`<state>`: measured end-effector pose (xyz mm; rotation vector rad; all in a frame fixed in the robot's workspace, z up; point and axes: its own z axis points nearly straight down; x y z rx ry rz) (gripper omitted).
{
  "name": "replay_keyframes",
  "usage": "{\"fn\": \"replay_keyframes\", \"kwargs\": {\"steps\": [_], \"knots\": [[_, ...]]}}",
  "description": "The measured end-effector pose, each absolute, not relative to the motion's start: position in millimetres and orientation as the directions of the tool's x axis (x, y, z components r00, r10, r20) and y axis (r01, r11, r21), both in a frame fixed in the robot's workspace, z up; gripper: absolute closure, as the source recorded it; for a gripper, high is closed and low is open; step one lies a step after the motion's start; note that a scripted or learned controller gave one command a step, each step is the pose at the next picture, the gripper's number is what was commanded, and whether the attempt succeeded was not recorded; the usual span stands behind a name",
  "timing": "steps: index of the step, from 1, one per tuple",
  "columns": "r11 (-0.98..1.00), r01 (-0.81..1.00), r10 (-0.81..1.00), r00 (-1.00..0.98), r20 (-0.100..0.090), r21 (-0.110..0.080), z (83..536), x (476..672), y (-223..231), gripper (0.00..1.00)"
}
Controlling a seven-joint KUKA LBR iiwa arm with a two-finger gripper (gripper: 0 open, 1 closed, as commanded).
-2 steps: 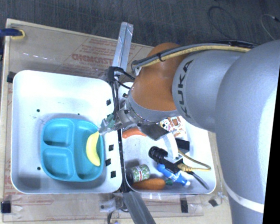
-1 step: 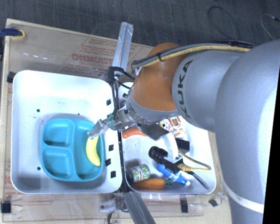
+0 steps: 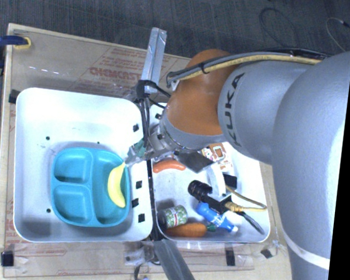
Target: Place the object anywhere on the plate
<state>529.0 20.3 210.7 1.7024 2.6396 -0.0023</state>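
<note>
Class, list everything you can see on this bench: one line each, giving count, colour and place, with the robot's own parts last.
bins: two, white, side by side on the bench
plate: one, blue, divided, in the left bin
banana: one, yellow, on the plate's right side
small can: one, green label, right bin, near front
sausage-like item: one, orange-brown, right bin's front edge
mixed clutter: several, black, blue, yellow, right bin
arm: one, grey with orange band, from the right
gripper: one, above the divide between bins, beside the banana

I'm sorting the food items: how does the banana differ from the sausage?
The banana is yellow and curved; the sausage is orange-red and nearly straight. The banana lies on the blue plate in the left bin; the sausage lies in the right bin, partly under the arm. Both are elongated.
</note>
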Motion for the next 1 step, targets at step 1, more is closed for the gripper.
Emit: {"fn": "replay_keyframes", "kwargs": {"steps": [1], "knots": [[0.413, 0.911, 0.911, -0.413, -0.001, -0.001, 210.7, 529.0, 20.4, 0.0]]}}
